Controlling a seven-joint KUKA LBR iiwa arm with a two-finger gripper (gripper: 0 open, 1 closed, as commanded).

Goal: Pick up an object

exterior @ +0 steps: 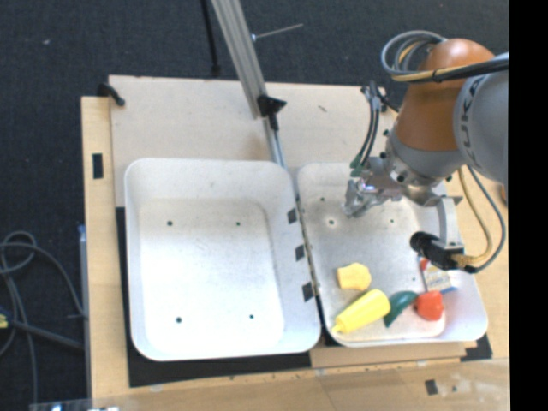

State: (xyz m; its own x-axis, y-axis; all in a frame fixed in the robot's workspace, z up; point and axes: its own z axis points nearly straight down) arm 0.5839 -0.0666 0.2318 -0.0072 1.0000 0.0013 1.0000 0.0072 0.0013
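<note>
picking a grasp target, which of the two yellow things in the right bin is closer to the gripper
The small blocky yellow piece: it lies higher in the right bin, nearer the gripper, while the long yellow piece rests below it by the bin's near rim.

Grey arm point(479, 118) reaching from right, orange-banded wrist angled down, pincer point(358, 197) pointing downward.

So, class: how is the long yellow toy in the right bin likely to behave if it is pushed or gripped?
The long yellow toy looks rounded and tapered, so a sideways push would probably roll or swing it. Its smooth, glossy surface may slip between fingers. It lies against the right bin front wall, beside a green piece, so the tool may find little room.
</note>
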